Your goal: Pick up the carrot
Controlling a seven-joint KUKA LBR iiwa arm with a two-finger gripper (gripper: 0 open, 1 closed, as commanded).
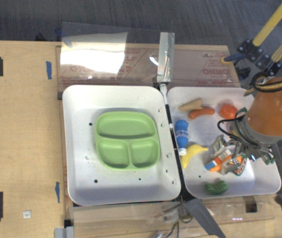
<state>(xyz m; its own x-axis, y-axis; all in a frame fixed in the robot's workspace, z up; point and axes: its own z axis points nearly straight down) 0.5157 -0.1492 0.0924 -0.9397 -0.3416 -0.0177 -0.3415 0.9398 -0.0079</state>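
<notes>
- The carrot, a smooth orange taper, lies in the far part of the right bin, beside a tan wedge and a round orange fruit.
- A glossy green three-part plate sits in the left bin.
- The gripper hangs low over small orange and blue pieces; wires clutter it, so I cannot tell its state.
- The bench is pale wood.

Seeing even, bright overhead light, no harsh contrast. Strong white glare on clear sheet behind left bin; second glint on upright strip. Soft shadows under green tray and along bin rims. Picture slightly soft overall, coarse resolution; small items near arm muddled, hard for me to resolve. Far floor dim, grainy.
</notes>
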